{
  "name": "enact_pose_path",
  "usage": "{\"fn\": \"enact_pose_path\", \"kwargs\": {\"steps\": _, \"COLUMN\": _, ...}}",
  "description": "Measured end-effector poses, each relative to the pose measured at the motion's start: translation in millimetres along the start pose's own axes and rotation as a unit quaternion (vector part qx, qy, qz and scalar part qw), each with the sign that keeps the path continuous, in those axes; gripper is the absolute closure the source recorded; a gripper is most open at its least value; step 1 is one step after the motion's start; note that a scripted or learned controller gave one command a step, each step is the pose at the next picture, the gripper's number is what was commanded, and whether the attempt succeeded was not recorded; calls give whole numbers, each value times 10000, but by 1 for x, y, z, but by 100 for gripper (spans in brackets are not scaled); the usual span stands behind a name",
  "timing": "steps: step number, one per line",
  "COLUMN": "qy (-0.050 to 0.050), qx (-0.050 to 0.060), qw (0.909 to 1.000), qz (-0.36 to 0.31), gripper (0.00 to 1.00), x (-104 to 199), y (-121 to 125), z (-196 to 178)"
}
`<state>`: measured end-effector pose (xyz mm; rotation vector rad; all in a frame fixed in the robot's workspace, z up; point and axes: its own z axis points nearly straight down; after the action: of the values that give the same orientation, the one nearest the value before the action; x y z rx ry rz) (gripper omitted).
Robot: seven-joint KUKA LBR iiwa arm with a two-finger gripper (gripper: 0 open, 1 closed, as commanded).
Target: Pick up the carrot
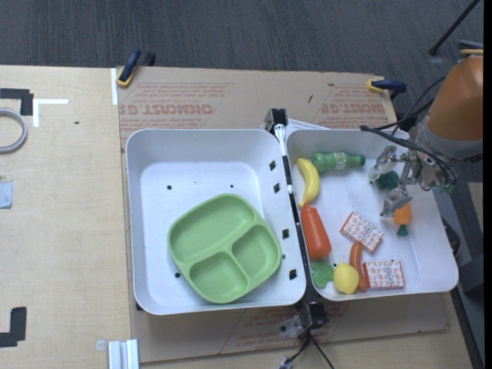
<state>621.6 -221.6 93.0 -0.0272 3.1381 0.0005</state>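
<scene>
Orange carrot (314, 232), one, in the right bin (430, 283); end effector (397, 198) state unclear.

Banana (307, 181) and bin wall (294, 229) crowd the carrot (315, 233); its right side lies open.

Cardboard sheet (200, 102): red print upside down, not legible.
</scene>
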Motion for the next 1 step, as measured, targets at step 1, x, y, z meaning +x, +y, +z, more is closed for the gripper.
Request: {"fn": "enact_pose_path", "kwargs": {"steps": 1, "qy": 3, "qx": 0, "qw": 9976, "qz": -697, "gripper": 0, "x": 28, "y": 2, "z": 0}}
